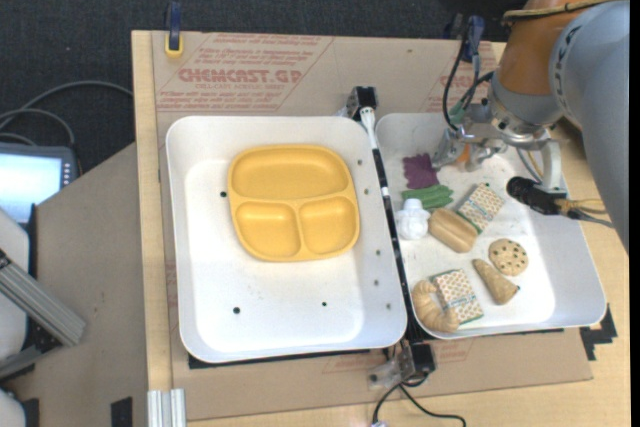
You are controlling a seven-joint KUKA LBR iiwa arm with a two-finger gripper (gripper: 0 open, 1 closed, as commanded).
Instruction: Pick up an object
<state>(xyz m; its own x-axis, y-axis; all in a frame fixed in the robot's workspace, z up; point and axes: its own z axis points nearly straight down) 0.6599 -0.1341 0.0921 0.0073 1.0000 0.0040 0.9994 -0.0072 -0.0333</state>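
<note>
Several items crowd the right bin [580, 300]. End effector [468, 151] hovers at its 11 o'clock; finger state unreadable. Advise descending squarely on the purple piece [420, 170], avoiding neighbours.

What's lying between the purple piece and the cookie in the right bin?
In the camera view, between the purple piece and the cookie lie a green item, a patterned packet and a tan bread-like roll.

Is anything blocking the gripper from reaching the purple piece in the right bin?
Nothing visible does. The gripper hovers just right of the purple piece, with bare bin floor between them; the green piece lies below it.
</note>
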